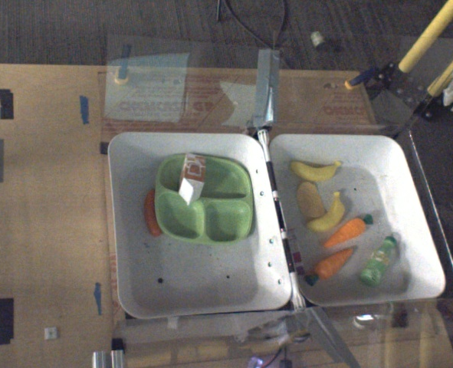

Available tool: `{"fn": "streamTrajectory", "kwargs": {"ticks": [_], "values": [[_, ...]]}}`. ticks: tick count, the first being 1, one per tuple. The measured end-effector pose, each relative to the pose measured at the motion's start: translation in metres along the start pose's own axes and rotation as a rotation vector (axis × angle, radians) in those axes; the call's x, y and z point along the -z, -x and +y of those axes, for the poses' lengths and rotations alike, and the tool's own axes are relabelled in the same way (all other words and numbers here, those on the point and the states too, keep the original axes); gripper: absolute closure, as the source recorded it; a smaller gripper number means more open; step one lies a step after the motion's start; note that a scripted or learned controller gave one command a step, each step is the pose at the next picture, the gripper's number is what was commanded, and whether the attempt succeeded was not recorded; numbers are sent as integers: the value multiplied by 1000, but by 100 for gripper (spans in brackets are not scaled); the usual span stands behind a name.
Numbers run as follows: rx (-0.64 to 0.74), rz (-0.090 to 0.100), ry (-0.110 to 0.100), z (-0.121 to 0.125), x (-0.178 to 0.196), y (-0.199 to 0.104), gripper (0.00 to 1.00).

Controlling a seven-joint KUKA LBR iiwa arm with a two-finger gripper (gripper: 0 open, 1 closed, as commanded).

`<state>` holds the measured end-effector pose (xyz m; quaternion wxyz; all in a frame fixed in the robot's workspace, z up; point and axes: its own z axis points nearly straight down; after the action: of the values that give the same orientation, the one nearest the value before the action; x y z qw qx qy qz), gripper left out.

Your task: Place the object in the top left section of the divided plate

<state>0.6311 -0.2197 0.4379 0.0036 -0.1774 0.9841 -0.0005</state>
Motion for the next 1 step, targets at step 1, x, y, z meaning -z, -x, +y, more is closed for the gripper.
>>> {"fn": "streamTrajectory", "kwargs": {"ticks": [1], "values": [[207, -1, 0, 0, 0, 0, 100]]}}
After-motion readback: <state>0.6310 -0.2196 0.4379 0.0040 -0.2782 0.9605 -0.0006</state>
